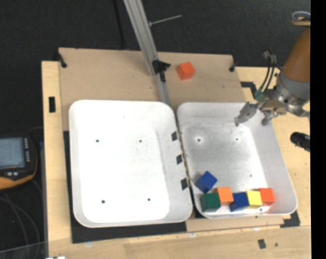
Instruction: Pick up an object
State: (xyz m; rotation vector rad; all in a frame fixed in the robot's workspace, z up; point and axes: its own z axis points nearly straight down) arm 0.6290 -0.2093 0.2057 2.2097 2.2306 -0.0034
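Several small cubes lie along the near edge of the right bin (270,150): a green cube (210,201), an orange cube (225,195), a blue cube (240,200), a yellow cube (254,198) and an orange-red cube (266,195). A second blue cube (207,181) sits just behind them, tilted. My gripper (254,115) hangs over the far right corner of that bin, well away from the cubes. Its fingers (242,116) are spread apart with nothing between them.
The left bin (76,144) stands beside the right one. An orange cube (185,70) rests on the board behind the bins. A slanted metal rail (144,34) rises from between the bins. A handheld pendant (9,158) lies off the bench at left.
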